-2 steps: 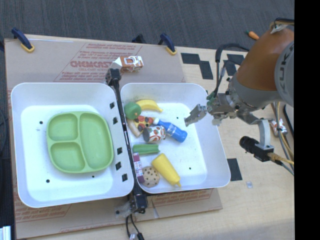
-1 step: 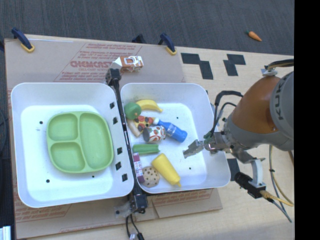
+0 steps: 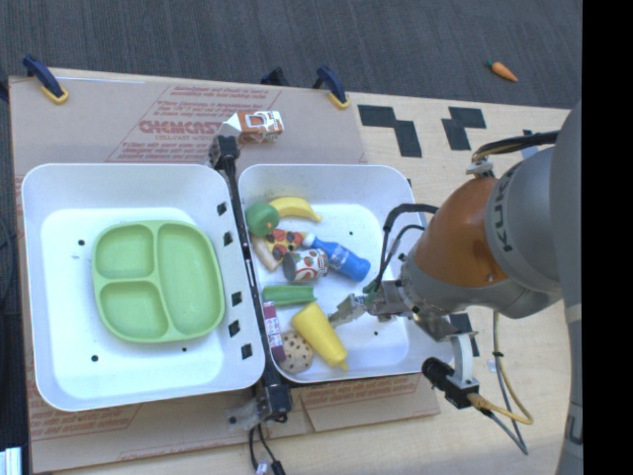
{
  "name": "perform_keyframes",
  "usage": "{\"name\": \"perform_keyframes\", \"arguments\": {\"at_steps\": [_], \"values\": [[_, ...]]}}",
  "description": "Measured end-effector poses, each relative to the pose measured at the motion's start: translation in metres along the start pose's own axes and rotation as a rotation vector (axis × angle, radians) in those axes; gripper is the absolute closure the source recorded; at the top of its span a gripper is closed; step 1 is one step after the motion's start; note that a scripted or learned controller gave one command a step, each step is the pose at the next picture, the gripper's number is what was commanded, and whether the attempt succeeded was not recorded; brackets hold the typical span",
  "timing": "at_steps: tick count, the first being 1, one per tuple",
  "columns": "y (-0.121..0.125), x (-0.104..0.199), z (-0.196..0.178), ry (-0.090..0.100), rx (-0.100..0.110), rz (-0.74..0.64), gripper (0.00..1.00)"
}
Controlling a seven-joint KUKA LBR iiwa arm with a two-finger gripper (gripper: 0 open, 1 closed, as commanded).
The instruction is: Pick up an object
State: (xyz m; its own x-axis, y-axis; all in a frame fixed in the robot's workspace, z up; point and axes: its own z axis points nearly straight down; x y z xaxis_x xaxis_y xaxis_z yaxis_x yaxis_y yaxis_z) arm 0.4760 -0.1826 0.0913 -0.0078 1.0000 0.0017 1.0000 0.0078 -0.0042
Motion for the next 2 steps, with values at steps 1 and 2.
{"name": "perform_keyframes", "arguments": {"at_steps": [1, 2], "values": [[0.001, 0.0, -0.01, 0.0, 0.001, -0.006, 1.0], [0.001, 0.014, -0.079, -0.001, -0.004, 0.002, 1.0]]}}
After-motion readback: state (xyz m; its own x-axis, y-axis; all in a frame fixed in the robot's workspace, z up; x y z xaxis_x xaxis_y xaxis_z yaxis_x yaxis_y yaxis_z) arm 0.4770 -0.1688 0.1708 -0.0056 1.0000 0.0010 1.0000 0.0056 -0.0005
